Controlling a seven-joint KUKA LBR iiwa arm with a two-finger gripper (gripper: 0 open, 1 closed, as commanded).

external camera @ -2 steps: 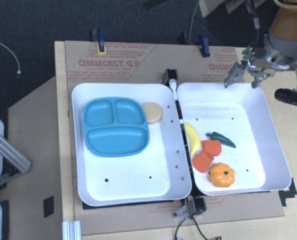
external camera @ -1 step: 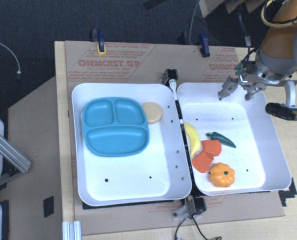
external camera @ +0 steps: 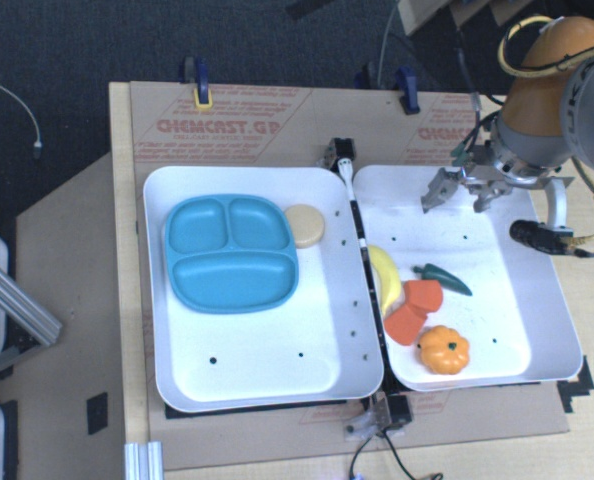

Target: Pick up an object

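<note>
I'm looking down on the tabletop [external camera: 127, 268] with its two white bins side by side. My arm [external camera: 547, 88] comes in from the right, orange band above the wrist, and the tool [external camera: 464, 190] hangs over the far part of the right bin [external camera: 537, 308]. Its two fingers [external camera: 439, 192] are spread apart with nothing between them, just bare white bin floor beneath.

The things to pick from sit nearer the front of that same bin, well apart from the tool. A yellow banana [external camera: 382, 274] lies along the bin's left wall, right by the divide between the bins. Just beside it I see two orange-red pieces [external camera: 417, 308], one overlapping the other, touching the banana's lower end. A small dark green pepper-like item [external camera: 445, 279] rests just above them, pointing to the right. Nearest the front edge is a little orange pumpkin [external camera: 444, 350], touching the lower red piece.

Over in the left bin [external camera: 257, 368] there's a blue divided plate [external camera: 233, 252] with three compartments, lying flat in the far half. A pale round disc [external camera: 304, 225], cookie-like, sits against the plate's right edge.

A brown board [external camera: 297, 118] with red lettering lies under both bins, held by blue clamps [external camera: 202, 80] at the back.
</note>
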